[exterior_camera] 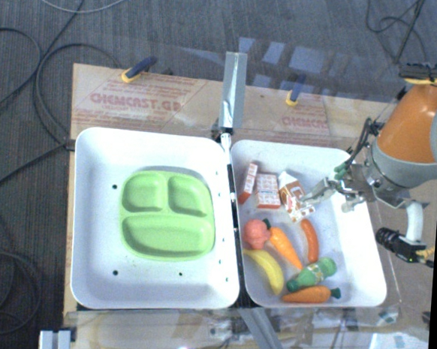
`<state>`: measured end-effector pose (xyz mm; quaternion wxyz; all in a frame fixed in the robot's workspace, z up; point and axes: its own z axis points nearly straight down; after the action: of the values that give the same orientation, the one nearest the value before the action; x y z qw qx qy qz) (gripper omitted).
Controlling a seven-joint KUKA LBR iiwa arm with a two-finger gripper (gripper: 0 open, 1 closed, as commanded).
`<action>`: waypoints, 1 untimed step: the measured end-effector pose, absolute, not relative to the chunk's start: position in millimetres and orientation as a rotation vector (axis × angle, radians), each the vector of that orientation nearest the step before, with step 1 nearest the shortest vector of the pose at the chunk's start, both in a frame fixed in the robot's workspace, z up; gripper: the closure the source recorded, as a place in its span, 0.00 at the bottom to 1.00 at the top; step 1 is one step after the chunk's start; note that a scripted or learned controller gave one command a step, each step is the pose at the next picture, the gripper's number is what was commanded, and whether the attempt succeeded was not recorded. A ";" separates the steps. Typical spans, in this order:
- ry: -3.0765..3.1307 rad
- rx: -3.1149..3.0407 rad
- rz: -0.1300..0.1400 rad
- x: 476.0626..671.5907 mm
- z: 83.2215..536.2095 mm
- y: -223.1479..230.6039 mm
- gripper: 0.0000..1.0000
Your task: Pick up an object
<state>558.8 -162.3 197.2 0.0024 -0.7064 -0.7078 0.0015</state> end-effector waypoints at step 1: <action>-2.289 -2.153 -0.001 566.2 93.1 -160.5 0.00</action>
<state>566.2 -160.5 93.1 -0.0003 -0.6851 -0.7285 -0.0002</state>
